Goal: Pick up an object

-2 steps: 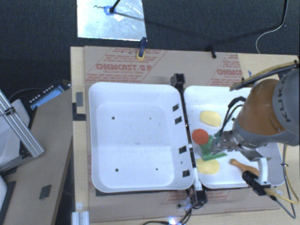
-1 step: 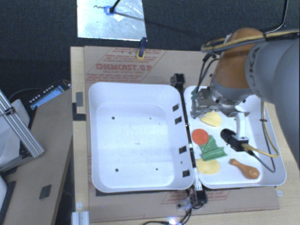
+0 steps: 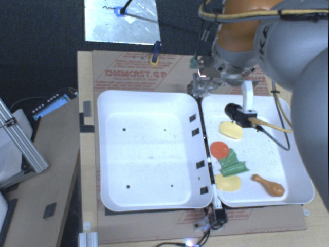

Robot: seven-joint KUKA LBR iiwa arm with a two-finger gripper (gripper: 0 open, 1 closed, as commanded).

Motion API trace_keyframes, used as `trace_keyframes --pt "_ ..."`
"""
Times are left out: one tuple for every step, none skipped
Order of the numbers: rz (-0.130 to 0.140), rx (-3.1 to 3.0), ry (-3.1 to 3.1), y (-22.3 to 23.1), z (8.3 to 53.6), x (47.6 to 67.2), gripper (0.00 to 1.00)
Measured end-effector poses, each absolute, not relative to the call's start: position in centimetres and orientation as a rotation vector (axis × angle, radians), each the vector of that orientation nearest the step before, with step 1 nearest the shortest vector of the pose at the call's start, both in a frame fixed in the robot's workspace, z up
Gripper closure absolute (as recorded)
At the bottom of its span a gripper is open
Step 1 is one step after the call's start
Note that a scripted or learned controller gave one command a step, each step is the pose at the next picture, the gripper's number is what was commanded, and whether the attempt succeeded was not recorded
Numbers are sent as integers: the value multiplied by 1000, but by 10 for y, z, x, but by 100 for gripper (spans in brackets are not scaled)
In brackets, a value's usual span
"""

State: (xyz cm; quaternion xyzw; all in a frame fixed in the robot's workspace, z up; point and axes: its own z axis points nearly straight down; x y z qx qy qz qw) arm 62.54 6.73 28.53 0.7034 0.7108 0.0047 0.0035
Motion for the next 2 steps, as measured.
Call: trace_keyframes --pt "19 2208 2222 69 450 604 100" --pt "7 2212 2227 131 483 599 100"
